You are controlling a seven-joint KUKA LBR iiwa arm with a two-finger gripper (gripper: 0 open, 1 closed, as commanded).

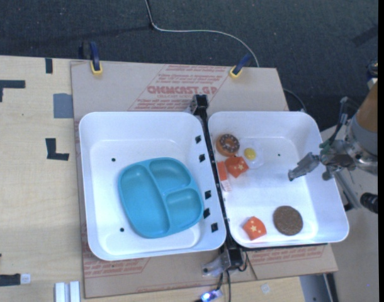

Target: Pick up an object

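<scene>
While the arm (362, 131) reached in from the right, the two white bins sat side by side on a cardboard sheet (179, 90). L bin (94, 143) held a blue divided plate (160, 195). R bin (305, 128) held, approx. by size: brown round cookie (288, 220) near front wall; donut (228, 144) by the divider; orange block (237, 167) just below it; red block (254, 228) L of cookie; small yellow item (250, 153). Gripper (302, 168) hovered over R bin's right part, gripping nothing; finger state: cannot tell.

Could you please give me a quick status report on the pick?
Gripper over right bin's right side, nothing between fingers. Nearest: brown round cookie, untouched. Path unobstructed.
</scene>
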